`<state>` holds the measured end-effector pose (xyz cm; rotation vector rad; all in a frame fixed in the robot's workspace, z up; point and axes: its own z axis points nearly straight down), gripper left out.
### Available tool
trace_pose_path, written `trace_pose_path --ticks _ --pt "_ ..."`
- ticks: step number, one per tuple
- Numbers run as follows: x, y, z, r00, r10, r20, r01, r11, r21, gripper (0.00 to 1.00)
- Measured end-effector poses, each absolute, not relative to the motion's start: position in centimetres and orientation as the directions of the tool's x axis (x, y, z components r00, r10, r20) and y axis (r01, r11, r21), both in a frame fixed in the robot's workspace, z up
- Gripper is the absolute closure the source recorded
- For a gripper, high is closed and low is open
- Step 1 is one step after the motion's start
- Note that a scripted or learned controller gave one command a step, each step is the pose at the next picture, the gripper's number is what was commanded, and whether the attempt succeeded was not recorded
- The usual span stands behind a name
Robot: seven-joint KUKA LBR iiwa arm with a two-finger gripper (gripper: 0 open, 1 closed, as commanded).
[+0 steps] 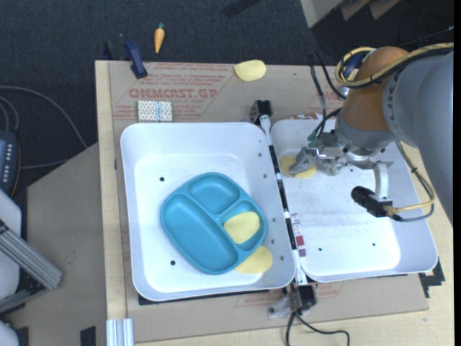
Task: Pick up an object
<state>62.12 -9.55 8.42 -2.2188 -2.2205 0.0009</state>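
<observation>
Gripper (311, 158), fingers' state unclear, above yellow piece (297, 166) near right bin's (360, 262) left wall.

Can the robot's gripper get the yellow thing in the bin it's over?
Probably yes. The gripper hangs right at the yellow piece near the right bin's upper left corner, with nothing lying over it. The bin wall close beside it might crowd the grab.
</observation>
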Motion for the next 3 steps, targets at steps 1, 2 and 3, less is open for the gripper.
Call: trace_pose_path --ticks 1,2,3 --pt "62.9 -12.8 8.5 0.0 1.0 -0.002 1.0 0.0 0.002 0.0" --pt "63.0 -20.7 12.0 0.001 1.0 -0.003 1.0 -0.001 0.003 0.0" --pt "55.6 -14.2 10.8 0.0 1.0 0.001 1.0 0.0 -0.001 0.0"
